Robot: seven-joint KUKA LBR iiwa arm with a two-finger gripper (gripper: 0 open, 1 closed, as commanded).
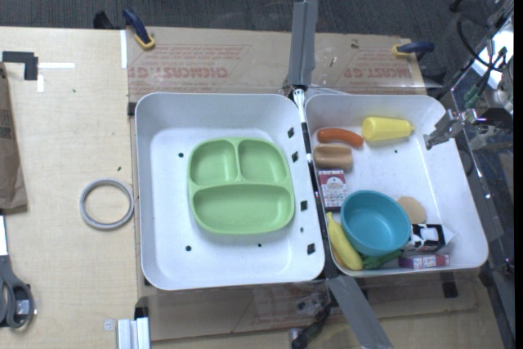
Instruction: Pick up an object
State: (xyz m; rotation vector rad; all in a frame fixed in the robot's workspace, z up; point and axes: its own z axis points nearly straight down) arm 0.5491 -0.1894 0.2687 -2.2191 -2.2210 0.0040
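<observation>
Blue bowl (375,222) hiding most of banana (343,243), gripper (439,132) at right rim, grip unclear

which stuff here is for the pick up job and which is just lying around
For the job:
- yellow plastic corn cob
- orange plastic carrot
- tan hot dog bun
- small red carton
- blue plastic bowl
- yellow plastic banana
- green divided plastic plate
- pincer, at the right bin's edge

Lying about:
- grey tape ring
- blue-handled clamp
- scissors
</observation>
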